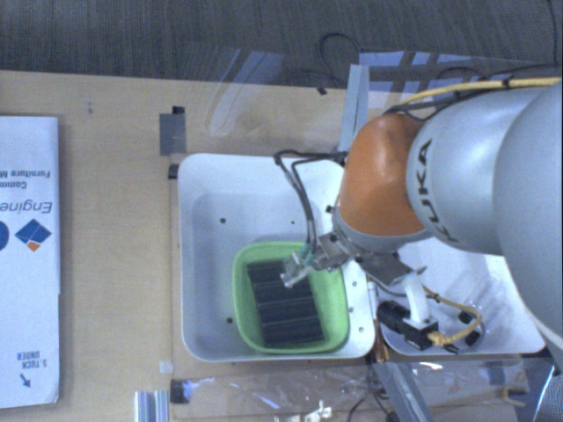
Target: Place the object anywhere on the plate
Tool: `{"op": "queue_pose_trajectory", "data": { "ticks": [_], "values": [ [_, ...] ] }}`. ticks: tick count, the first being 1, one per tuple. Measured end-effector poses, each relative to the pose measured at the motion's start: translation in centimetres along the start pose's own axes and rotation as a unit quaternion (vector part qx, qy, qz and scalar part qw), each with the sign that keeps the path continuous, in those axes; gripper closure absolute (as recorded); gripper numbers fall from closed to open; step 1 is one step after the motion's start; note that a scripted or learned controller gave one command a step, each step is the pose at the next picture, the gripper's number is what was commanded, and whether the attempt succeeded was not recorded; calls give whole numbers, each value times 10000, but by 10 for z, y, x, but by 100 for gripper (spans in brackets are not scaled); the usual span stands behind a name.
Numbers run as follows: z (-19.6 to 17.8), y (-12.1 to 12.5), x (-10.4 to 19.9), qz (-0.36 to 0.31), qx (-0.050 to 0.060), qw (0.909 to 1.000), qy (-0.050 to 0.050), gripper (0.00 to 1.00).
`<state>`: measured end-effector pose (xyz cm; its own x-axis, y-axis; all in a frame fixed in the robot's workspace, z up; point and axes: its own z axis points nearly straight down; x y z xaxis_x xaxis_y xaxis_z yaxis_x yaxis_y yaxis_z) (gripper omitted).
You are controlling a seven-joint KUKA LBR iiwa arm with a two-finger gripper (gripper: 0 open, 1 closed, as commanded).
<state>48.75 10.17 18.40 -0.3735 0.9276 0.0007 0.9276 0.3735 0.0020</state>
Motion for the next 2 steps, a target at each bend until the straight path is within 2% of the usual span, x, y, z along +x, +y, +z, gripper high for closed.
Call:
{"op": "queue_pose_trajectory", "data": {
  "ticks": [1,2],
  "values": [
    [-10,2,-1,-2,-17,10000,1,100],
    [-10,2,-1,-1,-15,10000,0,0]
  ]
}}
